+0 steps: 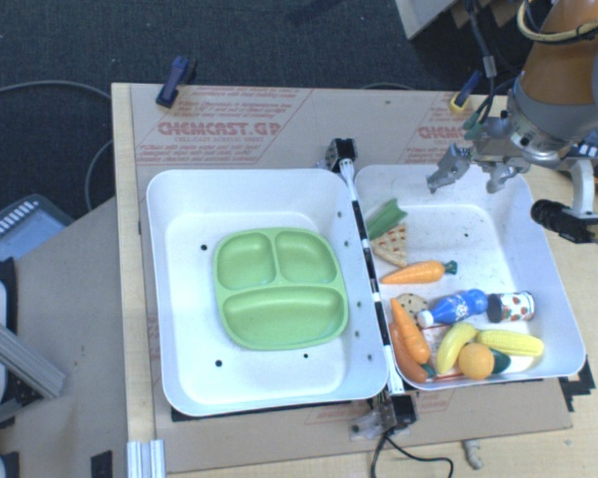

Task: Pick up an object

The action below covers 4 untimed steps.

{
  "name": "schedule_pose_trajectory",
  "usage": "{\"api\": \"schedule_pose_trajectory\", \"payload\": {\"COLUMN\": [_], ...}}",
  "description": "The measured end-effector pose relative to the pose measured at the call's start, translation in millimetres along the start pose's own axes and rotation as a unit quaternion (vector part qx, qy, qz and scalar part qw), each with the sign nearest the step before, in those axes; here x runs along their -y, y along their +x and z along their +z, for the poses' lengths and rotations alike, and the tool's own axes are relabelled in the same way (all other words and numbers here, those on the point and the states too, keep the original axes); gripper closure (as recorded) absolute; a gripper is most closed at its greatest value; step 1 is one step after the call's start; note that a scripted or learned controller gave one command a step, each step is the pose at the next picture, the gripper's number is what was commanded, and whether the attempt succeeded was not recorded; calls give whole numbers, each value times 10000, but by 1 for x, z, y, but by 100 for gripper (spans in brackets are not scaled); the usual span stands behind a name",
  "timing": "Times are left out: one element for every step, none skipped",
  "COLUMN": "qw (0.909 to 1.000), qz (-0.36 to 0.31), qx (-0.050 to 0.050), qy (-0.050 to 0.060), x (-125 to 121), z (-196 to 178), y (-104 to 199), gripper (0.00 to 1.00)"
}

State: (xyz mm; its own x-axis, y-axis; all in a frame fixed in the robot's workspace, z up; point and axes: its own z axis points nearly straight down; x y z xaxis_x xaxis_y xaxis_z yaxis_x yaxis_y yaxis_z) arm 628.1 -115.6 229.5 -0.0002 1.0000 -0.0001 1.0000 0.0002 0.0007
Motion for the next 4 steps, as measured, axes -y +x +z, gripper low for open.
{"api": "schedule_pose_trajectory", "payload": {"qw": [10000,10000,10000,10000], "qz": [6,-3,6,-9], "qx": [-2,4,2,-9], "qy": [11,-39,-8,-9], "x": [51,77,79,15], "z": [79,142,135,44], "y": [-3,16,16,105], "gripper": [0,0,100,100]}}
